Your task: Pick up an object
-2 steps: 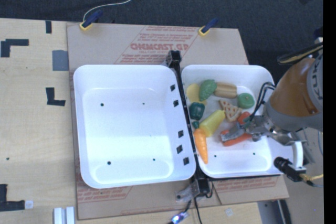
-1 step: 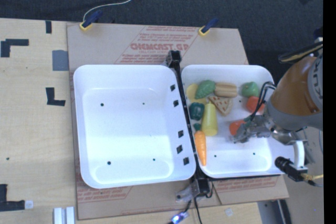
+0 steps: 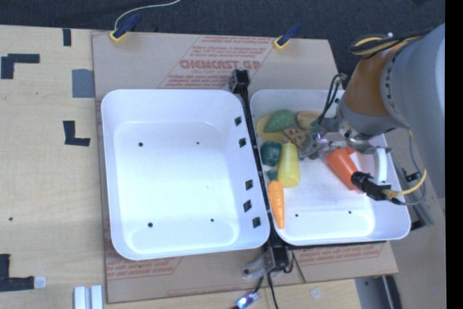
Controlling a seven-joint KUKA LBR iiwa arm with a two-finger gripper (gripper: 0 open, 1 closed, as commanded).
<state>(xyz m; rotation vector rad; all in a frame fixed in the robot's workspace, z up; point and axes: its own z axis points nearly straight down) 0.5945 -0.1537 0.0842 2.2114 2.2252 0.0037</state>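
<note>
The right bin (image 3: 340, 228) holds several toy items. A green-yellow piece (image 3: 278, 121) lies at its back left, with a tan piece (image 3: 295, 134) beside it. Along the left wall lie a dark green piece (image 3: 271, 153), a yellow cylinder (image 3: 289, 164) and an orange carrot (image 3: 276, 203). An orange-red piece (image 3: 343, 166) rests to the right of the middle. My gripper (image 3: 312, 143) is low in this bin, between the tan piece and the orange-red piece, just right of the yellow cylinder. The wrist hides what lies under it.
The left bin (image 3: 173, 242) stands beside the right one on a cardboard sheet (image 3: 210, 65). A black divider clip (image 3: 239, 79) sits between the bins at the back. The arm's body (image 3: 391, 94) covers the right bin's back right corner.
</note>
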